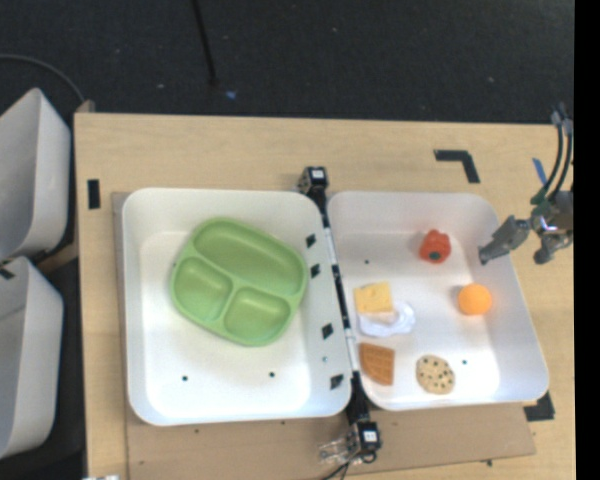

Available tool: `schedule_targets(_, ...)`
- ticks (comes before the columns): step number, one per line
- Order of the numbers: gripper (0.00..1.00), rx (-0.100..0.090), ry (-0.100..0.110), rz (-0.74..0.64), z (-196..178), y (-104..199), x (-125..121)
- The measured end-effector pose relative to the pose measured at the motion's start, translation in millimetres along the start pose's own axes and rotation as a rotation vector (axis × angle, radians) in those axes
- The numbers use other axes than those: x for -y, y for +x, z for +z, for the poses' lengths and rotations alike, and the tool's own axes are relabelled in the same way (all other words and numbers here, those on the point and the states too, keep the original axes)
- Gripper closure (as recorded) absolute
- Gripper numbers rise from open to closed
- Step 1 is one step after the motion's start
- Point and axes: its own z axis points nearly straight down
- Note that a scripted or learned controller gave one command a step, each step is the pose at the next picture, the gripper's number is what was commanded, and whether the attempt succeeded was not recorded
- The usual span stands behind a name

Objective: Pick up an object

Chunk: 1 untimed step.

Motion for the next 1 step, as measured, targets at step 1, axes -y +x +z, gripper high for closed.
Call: schedule_targets(1, 0.00, 0.003, -0.011, -0.004, -6.1, 0.7, -1.9)
